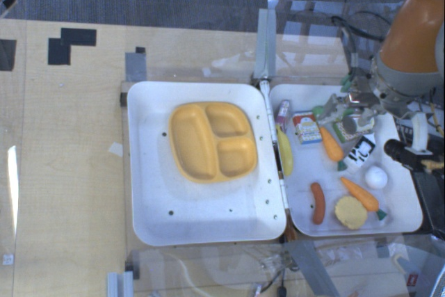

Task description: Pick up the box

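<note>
The left bin (139,149) holds a yellow divided tray (212,141), lying flat near the bin's middle, with bare white floor all around it. A grey upright divider (265,45) rises behind the seam where the two bins meet.

In the right bin (410,219), a yellow banana (286,153) lies along the left wall, with a small pink-capped bottle (283,110) just behind it. The box (306,129), small, with red and white print, sits flat near the bin's back left, just right of the banana. An orange carrot (331,143) lies against the box's right side, slanting toward the front. Further forward are a red sausage (318,202), a round yellow item (351,212), and a second carrot (360,194) touching it. A white ball (376,177) rests near a black-and-white tag (360,150).

The gripper (348,111) hangs over the back of the right bin, right of the box and apart from it, above a greenish item that it partly hides. Whether its fingers are spread or closed cannot be told. The arm's orange band (414,31) fills the upper right.
</note>
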Tool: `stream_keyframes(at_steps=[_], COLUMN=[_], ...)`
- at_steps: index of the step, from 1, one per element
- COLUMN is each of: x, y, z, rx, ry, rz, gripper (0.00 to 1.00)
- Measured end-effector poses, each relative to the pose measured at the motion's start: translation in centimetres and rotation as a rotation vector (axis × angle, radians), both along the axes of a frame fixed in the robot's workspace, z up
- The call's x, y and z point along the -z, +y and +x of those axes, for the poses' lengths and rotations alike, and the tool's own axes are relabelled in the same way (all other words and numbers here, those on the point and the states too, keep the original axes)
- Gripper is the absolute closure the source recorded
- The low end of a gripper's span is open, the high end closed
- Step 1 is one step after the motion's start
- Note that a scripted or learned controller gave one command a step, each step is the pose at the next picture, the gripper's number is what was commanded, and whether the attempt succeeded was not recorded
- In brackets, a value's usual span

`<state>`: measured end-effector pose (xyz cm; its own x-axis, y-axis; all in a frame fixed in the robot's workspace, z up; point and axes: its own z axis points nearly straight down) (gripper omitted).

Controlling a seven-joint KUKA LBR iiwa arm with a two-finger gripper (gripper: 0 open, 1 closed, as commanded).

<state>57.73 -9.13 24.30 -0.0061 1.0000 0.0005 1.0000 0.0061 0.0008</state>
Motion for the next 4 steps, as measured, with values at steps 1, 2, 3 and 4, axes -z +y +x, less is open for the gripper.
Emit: stream_keyframes(at_steps=[1,2,3,4], x=[11.4,15.4,14.4,3.2], y=[0.8,0.0,0.2,4.5], z=[3.9,6.0,6.2,5.9], rx=[-0.107,-0.197,-0.201,-0.073], ry=[0.001,-0.001,-0.007,-0.003], rz=[0.0,-0.003,-0.002,0.0], gripper=[0.0,0.0,1.0,1.0])
